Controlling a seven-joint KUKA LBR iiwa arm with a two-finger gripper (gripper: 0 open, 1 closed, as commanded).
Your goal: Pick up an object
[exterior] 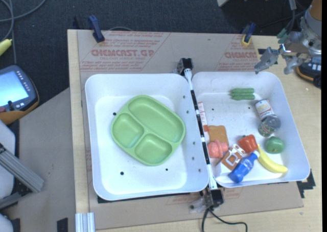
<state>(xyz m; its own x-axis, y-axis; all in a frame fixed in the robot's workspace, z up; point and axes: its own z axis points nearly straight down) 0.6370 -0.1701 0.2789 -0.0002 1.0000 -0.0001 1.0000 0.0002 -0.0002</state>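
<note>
The right bin [288, 100] holds several small items. A green pea pod [241, 93] lies near its back, with a small jar [266, 117] on its side in front of it. Toward the front lie a green fruit [275, 145], a banana [271, 163], a red pepper [248, 143], a blue bottle [242, 168], a pink toy [217, 148] and an orange slab [217, 133]. My gripper [278, 65] hovers above the bin's back right corner, open, with nothing between its fingers.
A green divided plate [148, 130] lies in the left bin [97, 98]. A raised divider [196, 118] separates the two bins. Blue clamps [95, 27] grip the bench's back edge. An orange-and-white block [232, 158] sits by the bottle.
</note>
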